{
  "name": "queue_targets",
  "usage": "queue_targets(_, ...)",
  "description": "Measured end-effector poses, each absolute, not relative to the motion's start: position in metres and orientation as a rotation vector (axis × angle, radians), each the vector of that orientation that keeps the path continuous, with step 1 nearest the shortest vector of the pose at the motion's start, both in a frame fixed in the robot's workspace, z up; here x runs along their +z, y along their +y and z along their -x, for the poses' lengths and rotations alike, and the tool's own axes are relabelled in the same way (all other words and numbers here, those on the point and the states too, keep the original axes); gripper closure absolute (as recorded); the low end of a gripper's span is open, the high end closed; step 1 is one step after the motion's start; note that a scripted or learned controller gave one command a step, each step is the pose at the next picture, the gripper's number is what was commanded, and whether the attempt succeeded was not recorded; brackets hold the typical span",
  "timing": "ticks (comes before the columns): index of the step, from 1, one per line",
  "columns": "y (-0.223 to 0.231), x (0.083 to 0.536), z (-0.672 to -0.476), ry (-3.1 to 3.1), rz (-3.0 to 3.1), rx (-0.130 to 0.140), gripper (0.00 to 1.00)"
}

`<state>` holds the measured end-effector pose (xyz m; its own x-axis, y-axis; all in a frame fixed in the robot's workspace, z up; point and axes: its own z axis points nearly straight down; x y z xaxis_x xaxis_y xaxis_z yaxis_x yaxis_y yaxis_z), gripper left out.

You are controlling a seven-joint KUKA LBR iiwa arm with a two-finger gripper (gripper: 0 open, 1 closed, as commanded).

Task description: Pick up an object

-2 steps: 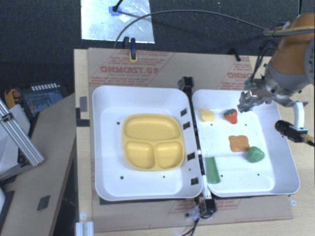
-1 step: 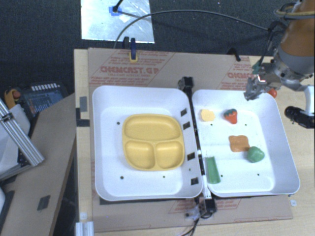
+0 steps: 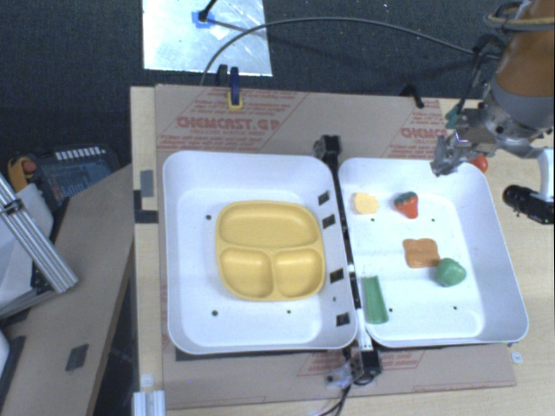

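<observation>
The right bin (image 3: 499, 258) holds several small items. A pale yellow piece (image 3: 366, 203) and a red strawberry-like piece (image 3: 406, 204) lie near its far side. An orange-brown square (image 3: 421, 252) and a green round piece (image 3: 450, 272) sit in the middle. A long green stick (image 3: 375, 299) lies by the left wall. My gripper (image 3: 453, 152) hangs over the bin's far right corner, well above and behind the items. A small red-orange patch (image 3: 478, 162) shows beside the gripper, and I cannot tell what it is.
The left bin (image 3: 186, 232) holds a yellow divided plate (image 3: 264, 250). A black divider with clips (image 3: 338, 241) runs between the bins. Cardboard (image 3: 260, 120) lies under both. A black cable (image 3: 347, 22) arcs behind, and a metal rail (image 3: 35, 241) stands at left.
</observation>
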<state>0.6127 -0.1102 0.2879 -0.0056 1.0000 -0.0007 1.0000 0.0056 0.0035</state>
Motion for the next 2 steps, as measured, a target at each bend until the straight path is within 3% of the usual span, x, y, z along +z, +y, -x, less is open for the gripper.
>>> queue_targets(2, -0.005, 0.280, -0.638, 2.231, -2.210, 0.006, 1.00)
